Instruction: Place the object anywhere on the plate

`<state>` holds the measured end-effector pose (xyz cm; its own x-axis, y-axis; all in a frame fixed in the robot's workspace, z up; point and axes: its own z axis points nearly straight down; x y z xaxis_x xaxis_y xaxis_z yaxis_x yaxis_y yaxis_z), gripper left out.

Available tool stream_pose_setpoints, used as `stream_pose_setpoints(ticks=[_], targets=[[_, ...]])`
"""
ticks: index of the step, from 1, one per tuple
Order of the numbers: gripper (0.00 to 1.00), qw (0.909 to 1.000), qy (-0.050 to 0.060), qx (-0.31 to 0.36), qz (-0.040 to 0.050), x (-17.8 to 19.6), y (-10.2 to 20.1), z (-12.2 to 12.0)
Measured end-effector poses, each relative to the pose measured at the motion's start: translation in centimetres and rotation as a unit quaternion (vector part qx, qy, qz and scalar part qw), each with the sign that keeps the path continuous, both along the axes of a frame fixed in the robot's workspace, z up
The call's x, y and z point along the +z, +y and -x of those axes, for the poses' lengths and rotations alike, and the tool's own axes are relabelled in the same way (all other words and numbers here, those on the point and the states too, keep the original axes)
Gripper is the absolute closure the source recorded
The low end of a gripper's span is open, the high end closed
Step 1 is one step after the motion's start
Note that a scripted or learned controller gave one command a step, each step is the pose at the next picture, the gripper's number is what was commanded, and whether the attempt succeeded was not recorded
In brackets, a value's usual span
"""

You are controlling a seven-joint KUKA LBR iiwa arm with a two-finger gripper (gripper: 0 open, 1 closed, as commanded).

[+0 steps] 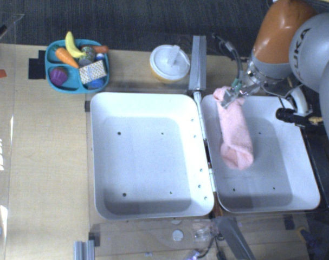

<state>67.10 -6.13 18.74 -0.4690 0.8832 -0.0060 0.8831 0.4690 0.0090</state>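
Left bin (148, 155): nearest the camera's lower edge, just left of the right bin, their rims touching along the middle divider
Right bin (278, 161): the landmark; a shallow white tray on the worktop (39, 161)
Pink cloth (234, 131): in the right bin's left half, draped long from the far-left corner toward the centre, its upper end raised
Gripper (233, 95): at the right bin's far-left corner, clenched on the upper end of the pink cloth
Arm (294, 34): grey with orange band, above the right bin's far-right side
Plate (169, 62): white on yellow, beyond the right bin, to its far left
Blue tray (76, 65): with toy foods, well left of the right bin, far side
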Motion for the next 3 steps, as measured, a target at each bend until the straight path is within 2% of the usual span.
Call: stream_pose_setpoints(ticks=[1, 2, 3], targets=[[1.0, 1.0, -0.002, 0.004, 0.0, 4.0, 0.2, -0.3], [1.0, 0.979, 0.0, 0.204, 0.001, 4.0, 5.1, 0.6], [1.0, 0.9185, -0.001, 0.395, 0.0028, 4.3, 9.4, 0.8]])
